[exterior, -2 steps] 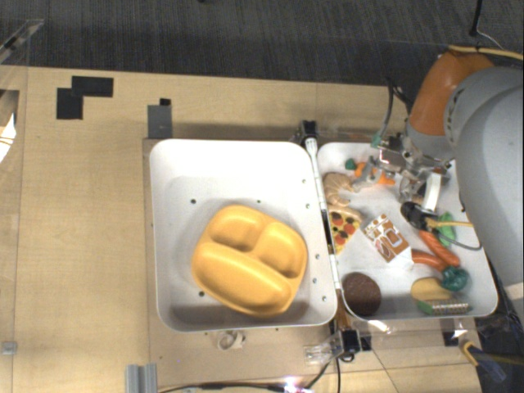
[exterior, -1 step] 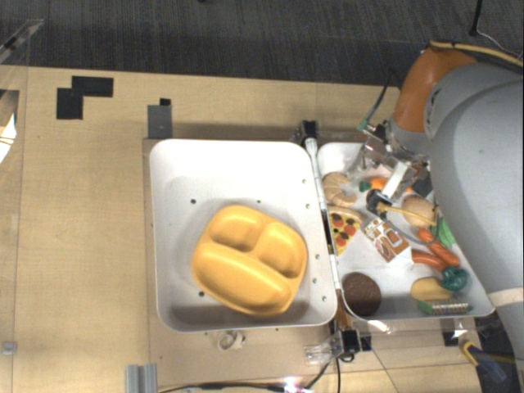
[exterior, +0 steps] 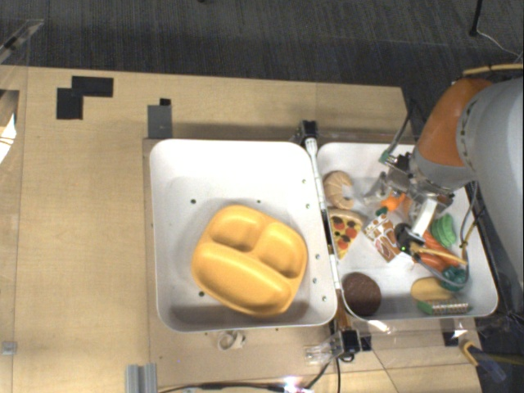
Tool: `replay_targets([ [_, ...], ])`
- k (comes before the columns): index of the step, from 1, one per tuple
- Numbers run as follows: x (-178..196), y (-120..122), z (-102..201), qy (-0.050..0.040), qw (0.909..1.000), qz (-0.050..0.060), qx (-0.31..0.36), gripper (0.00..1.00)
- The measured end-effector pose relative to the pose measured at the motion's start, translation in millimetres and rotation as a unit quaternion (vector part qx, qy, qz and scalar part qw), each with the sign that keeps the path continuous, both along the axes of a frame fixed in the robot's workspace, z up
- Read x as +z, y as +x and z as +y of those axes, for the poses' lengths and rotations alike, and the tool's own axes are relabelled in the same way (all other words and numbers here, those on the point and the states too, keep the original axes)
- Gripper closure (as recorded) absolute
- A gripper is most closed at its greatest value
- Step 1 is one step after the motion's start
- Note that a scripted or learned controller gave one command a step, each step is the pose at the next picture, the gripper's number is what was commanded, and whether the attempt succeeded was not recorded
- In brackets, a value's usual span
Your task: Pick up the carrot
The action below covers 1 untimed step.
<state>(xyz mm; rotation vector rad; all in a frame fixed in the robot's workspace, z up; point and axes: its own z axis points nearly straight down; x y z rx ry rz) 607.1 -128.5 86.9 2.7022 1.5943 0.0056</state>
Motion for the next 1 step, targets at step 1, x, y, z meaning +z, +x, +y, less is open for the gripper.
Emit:
replay_targets([
  [1, 12.3, 3.7, 2.9, 0.0008, 1.0, -0.004, 0.003, 1.0],
])
